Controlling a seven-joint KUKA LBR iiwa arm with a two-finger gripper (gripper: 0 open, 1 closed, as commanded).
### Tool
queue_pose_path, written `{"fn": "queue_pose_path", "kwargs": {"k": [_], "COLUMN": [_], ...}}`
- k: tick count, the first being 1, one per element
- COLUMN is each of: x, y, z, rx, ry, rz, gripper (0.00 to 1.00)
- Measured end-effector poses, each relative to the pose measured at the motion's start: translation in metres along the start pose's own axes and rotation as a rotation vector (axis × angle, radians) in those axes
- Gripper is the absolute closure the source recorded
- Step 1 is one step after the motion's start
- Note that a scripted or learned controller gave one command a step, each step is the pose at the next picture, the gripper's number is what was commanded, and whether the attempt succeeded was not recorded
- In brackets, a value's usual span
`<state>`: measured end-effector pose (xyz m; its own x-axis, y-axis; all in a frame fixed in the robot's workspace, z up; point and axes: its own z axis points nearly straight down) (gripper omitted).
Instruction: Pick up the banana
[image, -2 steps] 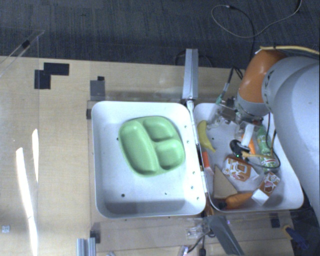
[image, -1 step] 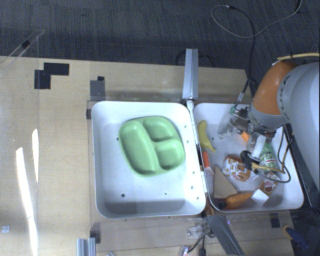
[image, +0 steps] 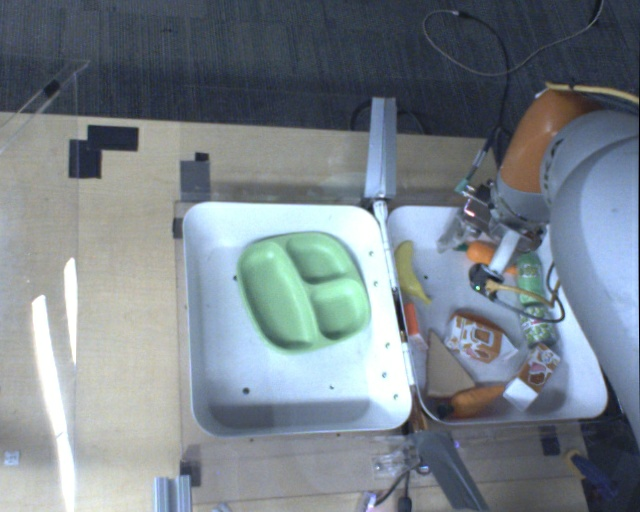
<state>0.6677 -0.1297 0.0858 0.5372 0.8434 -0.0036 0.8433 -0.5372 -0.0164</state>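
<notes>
The yellow banana (image: 410, 272) lies in the right bin (image: 590, 395), close to its left wall, running from the back towards the front. My gripper (image: 478, 243) hangs over the back of that bin, to the right of the banana and apart from it. A small orange object (image: 482, 253) sits right under the gripper.
A green divided plate (image: 303, 290) lies in the left bin (image: 215, 400). The right bin also holds a green bottle (image: 528, 280), two brown snack packs (image: 474, 338) (image: 540, 368) and an orange carrot (image: 476, 400) at the front. My arm covers the bin's right side.
</notes>
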Motion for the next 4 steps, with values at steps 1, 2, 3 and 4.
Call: {"fn": "queue_pose_path", "kwargs": {"k": [1, 2, 3, 4], "x": [0.045, 0.063, 0.024, 0.017], "y": [-0.031, -0.051, -0.053, -0.009], "z": [-0.098, -0.096, -0.008, 0.001], "rx": [-0.020, -0.017, -0.023, -0.009], "ry": [0.006, 0.002, 0.002, 0.004], "rz": [0.077, -0.260, -0.350, -0.270], "gripper": [0.00, 0.00, 0.00, 0.00]}}
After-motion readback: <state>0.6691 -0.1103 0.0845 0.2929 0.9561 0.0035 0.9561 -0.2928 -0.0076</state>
